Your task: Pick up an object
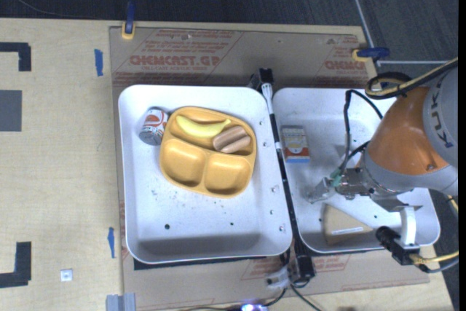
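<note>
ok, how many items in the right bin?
2 visible: a small carton near the bin's back left corner, and a tan box at the front, beside the arm. The arm may hide more.

The grey arm [429,149] reaches in from the right, orange band uppermost, its wrist bent down and the gripper [325,189] pointing left.

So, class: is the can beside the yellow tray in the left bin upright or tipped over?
Tipped over. The can lies on its side on the left bin floor, against the yellow tray, its round end showing.
</note>
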Controlling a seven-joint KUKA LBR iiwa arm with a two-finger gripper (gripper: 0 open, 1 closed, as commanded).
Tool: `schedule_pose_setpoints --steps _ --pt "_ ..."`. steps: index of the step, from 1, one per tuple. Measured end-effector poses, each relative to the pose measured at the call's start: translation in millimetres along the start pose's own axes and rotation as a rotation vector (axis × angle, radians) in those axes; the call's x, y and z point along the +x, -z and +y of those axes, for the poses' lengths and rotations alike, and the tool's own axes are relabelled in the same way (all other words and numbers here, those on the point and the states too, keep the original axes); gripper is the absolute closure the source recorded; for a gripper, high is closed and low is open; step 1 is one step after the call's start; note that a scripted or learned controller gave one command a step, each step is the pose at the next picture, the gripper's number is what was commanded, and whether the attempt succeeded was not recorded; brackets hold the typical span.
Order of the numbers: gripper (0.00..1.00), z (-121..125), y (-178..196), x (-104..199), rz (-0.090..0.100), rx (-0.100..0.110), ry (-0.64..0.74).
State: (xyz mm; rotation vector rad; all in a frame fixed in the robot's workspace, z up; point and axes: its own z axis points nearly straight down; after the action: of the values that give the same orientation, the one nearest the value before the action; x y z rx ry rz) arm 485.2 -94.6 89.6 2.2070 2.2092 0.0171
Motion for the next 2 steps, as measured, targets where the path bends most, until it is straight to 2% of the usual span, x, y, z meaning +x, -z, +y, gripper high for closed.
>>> schedule_pose_setpoints --steps 1,2 --pt "1.00 1.5 11.1 -4.5 -0.011 -0.008 -0.004" --pt "0.00 1.4 11.0 -4.4 -0.011 -0.008 -0.004"
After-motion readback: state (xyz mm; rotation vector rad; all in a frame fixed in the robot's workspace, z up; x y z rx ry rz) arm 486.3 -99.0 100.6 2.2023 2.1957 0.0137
